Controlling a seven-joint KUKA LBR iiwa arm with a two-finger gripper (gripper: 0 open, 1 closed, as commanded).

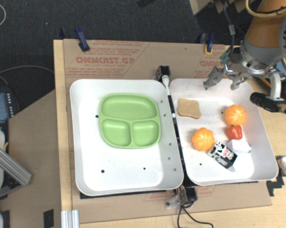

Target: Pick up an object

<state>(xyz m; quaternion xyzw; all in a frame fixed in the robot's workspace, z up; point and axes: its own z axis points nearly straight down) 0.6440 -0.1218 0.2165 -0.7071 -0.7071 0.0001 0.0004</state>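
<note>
Over right bin (264,167) far edge, tool (224,81) open, nothing held

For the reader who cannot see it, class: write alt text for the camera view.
An end effector, fingers spread and holding nothing, hangs over the far edge of the right white bin, which holds a slice of toast, two orange fruits, a small red item and a black-and-white item. The left bin holds a green divided plate.

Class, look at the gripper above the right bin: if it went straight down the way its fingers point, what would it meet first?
Most likely bare floor of the right bin near its far edge. The open gripper hangs empty there; the bread slice lies nearer, to its left. Depth is uncertain.
</note>
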